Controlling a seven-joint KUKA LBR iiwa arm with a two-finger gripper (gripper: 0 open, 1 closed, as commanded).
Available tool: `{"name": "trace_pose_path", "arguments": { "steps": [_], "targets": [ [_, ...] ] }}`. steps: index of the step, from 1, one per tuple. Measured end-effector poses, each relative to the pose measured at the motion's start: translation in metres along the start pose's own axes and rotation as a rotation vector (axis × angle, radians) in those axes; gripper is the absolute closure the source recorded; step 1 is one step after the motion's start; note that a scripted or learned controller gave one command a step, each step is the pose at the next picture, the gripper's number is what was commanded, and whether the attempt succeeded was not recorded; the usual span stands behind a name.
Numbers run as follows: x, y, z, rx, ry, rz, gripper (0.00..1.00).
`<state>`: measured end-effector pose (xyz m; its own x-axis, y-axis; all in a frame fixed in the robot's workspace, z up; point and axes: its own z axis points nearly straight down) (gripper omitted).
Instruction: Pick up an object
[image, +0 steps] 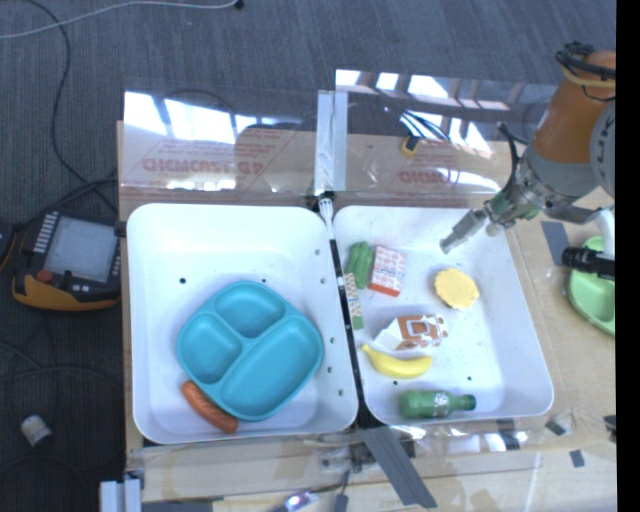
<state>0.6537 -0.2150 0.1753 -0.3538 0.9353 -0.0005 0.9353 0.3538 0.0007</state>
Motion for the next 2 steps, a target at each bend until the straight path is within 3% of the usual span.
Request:
{"name": "trace_pose_path", "arguments": {
  "steps": [1,2],
  "targets": [
    [0.031,-0.069,0.018,0.003,0.001,-0.098,0.00],
    [0.005,-0.028,0.087,-0.007,-0.004,-0.239,0.00]
  ]
}}
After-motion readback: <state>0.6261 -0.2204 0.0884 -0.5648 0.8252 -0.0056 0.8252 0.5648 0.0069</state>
